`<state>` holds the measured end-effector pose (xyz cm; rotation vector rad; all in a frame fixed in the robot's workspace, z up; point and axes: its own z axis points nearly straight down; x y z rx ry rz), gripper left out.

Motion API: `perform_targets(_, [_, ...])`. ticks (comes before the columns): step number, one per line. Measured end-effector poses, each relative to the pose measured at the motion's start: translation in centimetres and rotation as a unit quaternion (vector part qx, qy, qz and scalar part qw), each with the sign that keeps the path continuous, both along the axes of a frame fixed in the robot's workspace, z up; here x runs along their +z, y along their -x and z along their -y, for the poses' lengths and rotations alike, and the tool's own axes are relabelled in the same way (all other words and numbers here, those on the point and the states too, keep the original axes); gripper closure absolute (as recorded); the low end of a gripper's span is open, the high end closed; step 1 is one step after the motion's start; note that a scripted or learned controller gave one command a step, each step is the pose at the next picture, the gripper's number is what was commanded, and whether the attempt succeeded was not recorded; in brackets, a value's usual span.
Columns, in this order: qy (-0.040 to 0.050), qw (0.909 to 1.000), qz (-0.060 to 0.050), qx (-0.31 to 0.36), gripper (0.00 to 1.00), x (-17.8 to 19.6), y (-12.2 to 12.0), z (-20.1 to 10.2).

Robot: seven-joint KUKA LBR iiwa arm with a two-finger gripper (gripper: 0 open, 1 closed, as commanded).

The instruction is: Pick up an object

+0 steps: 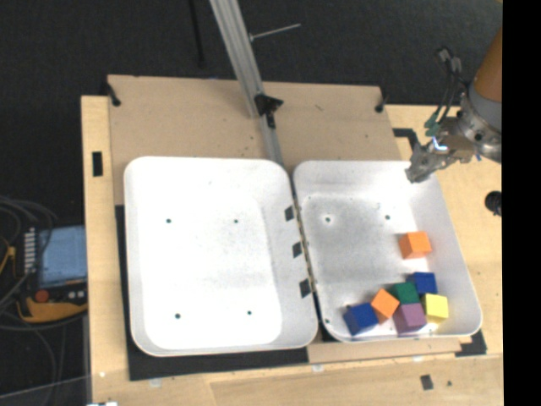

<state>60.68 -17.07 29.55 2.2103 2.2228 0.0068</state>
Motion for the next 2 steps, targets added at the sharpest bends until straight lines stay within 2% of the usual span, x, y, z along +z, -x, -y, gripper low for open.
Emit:
perform_targets(1, [-0.0003, 1.0, -0.004, 0.0, 1.0, -1.4, -0.9, -5.6])
perform_targets(2, [-0.0008, 1.0, -0.004, 0.0, 1.0, -2.8, -0.7, -11.3])
